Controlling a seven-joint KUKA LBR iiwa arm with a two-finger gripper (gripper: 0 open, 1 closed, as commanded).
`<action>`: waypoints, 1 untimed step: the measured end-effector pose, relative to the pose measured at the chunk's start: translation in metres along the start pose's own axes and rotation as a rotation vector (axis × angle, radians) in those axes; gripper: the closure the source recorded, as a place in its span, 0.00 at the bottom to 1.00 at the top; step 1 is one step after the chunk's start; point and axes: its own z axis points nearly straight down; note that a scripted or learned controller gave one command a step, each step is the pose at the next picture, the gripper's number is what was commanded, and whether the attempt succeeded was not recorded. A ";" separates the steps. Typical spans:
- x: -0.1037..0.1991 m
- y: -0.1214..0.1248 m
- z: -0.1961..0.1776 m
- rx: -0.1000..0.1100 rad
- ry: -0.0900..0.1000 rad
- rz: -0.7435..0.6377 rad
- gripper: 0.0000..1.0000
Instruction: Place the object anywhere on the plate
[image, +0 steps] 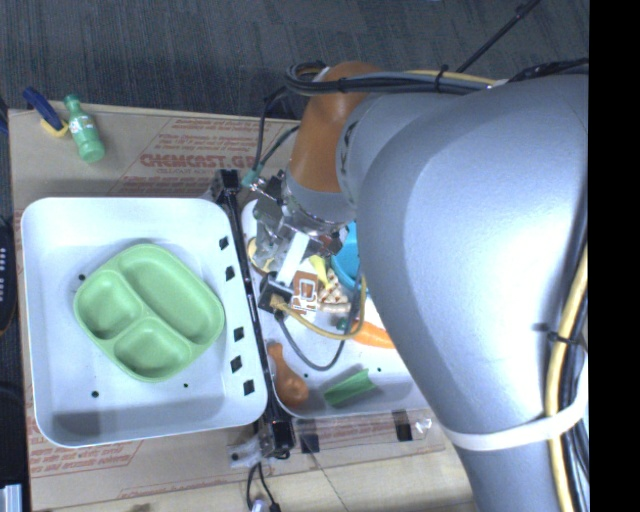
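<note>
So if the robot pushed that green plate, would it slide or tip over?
Probably slide. The green plate lies flat in the left bin, low and wide, so tipping looks unlikely. It looks like smooth plastic on a smooth white floor, so it may skid easily. Its raised rim and dividers suggest it is stiff, not floppy.

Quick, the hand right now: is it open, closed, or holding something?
Hand: cannot be told; it is low in the right bin, over the objects there, with wrist and cables covering it.
</note>
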 end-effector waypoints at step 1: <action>0.000 0.001 -0.002 -0.002 0.002 0.000 0.00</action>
